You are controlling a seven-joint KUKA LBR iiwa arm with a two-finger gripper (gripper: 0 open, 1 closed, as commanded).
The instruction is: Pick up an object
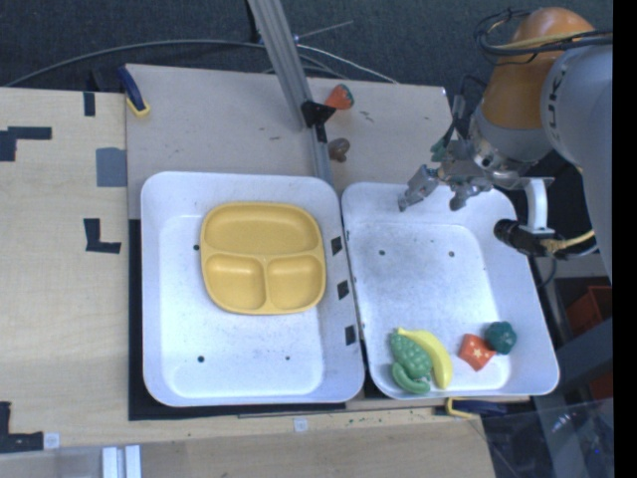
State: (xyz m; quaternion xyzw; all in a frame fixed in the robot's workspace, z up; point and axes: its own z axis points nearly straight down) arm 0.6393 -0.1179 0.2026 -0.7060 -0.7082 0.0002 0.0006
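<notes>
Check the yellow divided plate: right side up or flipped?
Right side up. The yellow divided plate lies flat in the left bin, its three compartments facing up.

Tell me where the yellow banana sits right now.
The yellow banana lies in the right bin, near its front edge, against the green toy, with the red piece to its right.

Single fixed overhead view, slanted down onto both bins (149, 267)
</notes>
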